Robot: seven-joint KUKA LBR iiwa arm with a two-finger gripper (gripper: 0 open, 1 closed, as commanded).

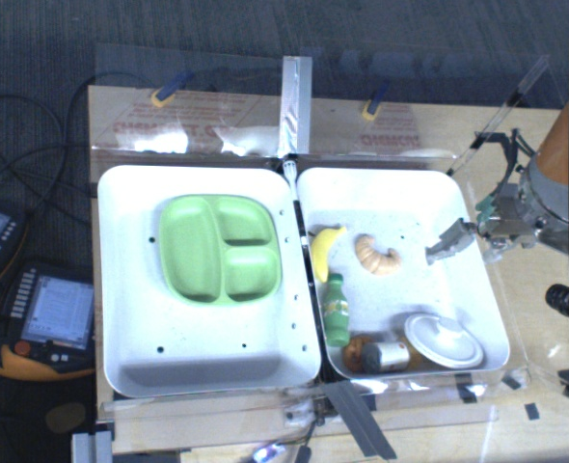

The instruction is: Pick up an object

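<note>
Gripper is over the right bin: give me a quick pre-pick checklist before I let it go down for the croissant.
1. Gripper carries nothing: ok, nothing sits between its fingers.
2. Fingers open for a grasp: cannot tell.
3. Gripper lined up over the croissant: not ok, it sits nearer the arm's side of the right bin.
4. Croissant free of neighbours: ok, bare floor all round it.
5. Banana and green bottle out of the path: ok, both lie along the divider.
6. Croissant fully visible: ok.

Two bins (121, 258), one green tray (219, 249)
</note>
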